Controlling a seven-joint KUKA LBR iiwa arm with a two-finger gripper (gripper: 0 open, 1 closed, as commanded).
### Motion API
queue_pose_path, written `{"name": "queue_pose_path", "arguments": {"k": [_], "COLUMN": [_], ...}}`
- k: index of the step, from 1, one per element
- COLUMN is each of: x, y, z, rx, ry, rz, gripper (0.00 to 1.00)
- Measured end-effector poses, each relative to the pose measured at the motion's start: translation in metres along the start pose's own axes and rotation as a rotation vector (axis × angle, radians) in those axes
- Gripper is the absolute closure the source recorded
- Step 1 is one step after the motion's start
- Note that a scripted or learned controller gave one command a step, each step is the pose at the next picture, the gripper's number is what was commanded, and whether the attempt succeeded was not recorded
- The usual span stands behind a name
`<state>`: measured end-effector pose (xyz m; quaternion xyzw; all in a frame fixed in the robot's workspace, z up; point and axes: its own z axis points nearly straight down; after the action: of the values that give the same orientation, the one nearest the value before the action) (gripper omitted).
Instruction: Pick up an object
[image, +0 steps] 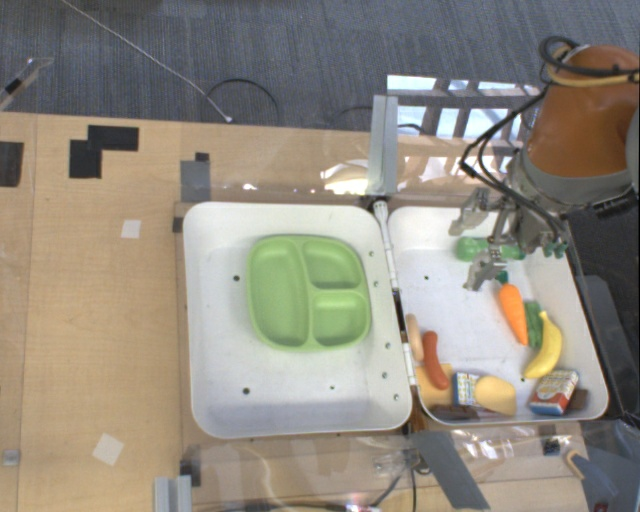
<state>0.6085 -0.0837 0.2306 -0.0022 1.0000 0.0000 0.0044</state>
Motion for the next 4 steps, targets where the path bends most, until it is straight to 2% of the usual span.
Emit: {"name": "queue_pose_path", "arguments": {"k": [1,2,3,4], "x": [0.014,0.029,0.023,0.017], "y": [-0.043,-0.089,-0.087,-0.102], "z": [0.113,0.141,0.125,0.083], "rx": [-0.002,0.003,0.007,0.001], "ry": [0.01,-0.004,-0.022,-0.002], "rz": [-0.145,-0.228,-0.233,-0.792], "gripper": [0.0,0.0,1.0,1.0]}}
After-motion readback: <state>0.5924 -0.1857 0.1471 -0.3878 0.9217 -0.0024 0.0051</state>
